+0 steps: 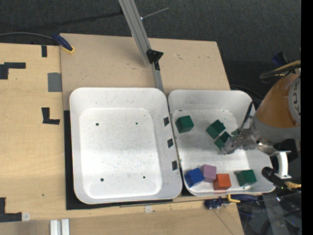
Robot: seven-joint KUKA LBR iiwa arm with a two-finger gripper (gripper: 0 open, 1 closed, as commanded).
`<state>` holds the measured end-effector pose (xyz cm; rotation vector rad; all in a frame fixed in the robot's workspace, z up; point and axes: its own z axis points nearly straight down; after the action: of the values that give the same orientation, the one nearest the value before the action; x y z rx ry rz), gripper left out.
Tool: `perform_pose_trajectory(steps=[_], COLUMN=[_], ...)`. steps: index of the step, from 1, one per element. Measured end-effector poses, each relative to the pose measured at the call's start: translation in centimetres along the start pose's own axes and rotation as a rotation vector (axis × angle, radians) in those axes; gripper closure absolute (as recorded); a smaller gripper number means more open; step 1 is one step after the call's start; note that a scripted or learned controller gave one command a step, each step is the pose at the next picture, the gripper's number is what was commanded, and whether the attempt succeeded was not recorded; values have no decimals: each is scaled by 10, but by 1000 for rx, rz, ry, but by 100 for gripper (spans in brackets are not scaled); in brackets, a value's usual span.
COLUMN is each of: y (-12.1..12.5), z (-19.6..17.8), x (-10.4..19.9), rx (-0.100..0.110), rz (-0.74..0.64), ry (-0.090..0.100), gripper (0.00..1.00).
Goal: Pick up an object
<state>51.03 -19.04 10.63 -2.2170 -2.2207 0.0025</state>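
Reaching in from the right, the grey arm with its orange band lowers the gripper [229, 146] into the right bin [205, 98], a shallow tray of smooth white plastic with rounded corners and a faint speckling on its floor. The tool sits right against a small dark green block [222, 140]; whether it is open, closed or clamped on that block I cannot tell, since the metal parts blur together there. Touching that block on its upper left is a second green cube [215, 129], turned so its edges run diagonally to the bin walls. A third green cube [184, 124] lies apart, near the bin's left wall, also slightly rotated. Along the near wall sit a blue cube [194, 176], a pale purple cube [209, 172] touching an orange-red cube [222, 181], and a green block [246, 177] further right. All look like matte, hard-edged blocks with no clear long axis. The left bin [117, 141], the same white plastic, shows four small dark dots on its floor. Both bins rest on a pale wooden bench [107, 62].
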Motion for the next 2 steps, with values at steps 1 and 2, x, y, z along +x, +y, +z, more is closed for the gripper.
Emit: perform_pose_trajectory(steps=[1, 2], y=[10, 6], z=[-59, -115], x=[1, -8], rx=[-9, -9], rz=[0, 1], ry=[-3, -4], gripper=[100, 100])
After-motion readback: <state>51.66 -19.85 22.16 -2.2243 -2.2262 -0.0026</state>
